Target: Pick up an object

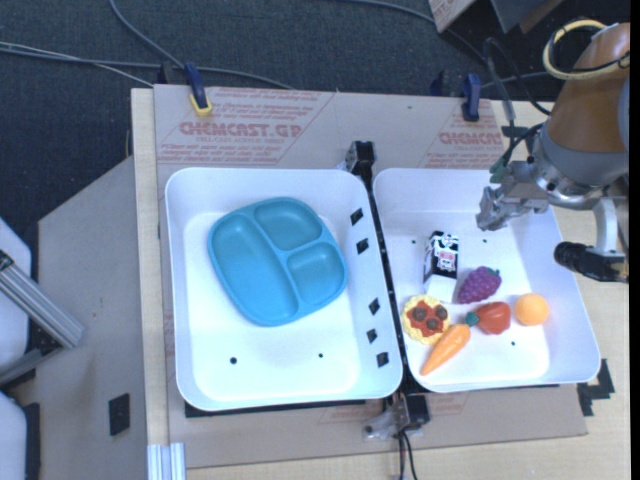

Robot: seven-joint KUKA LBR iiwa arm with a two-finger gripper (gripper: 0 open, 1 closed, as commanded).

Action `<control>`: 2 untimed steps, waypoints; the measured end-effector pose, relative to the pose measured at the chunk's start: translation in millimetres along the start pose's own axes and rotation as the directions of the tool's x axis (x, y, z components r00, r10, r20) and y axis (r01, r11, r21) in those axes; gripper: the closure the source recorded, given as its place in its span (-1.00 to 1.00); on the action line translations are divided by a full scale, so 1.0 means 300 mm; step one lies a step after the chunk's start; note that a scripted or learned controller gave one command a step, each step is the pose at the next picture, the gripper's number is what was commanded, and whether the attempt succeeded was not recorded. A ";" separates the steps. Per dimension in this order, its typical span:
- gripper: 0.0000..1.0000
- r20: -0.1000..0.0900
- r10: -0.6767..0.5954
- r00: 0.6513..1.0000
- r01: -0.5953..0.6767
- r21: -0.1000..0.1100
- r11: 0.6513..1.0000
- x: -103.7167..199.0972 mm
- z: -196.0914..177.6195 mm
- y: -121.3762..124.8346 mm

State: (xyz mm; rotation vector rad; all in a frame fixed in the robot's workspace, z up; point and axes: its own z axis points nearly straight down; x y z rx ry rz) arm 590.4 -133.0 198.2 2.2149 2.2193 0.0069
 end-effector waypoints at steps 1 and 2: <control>1.00 0.001 0.001 1.000 -0.001 0.000 1.000 -0.016 -0.211 -0.007; 1.00 -0.001 0.000 1.000 0.000 0.004 1.000 -0.015 -0.248 -0.005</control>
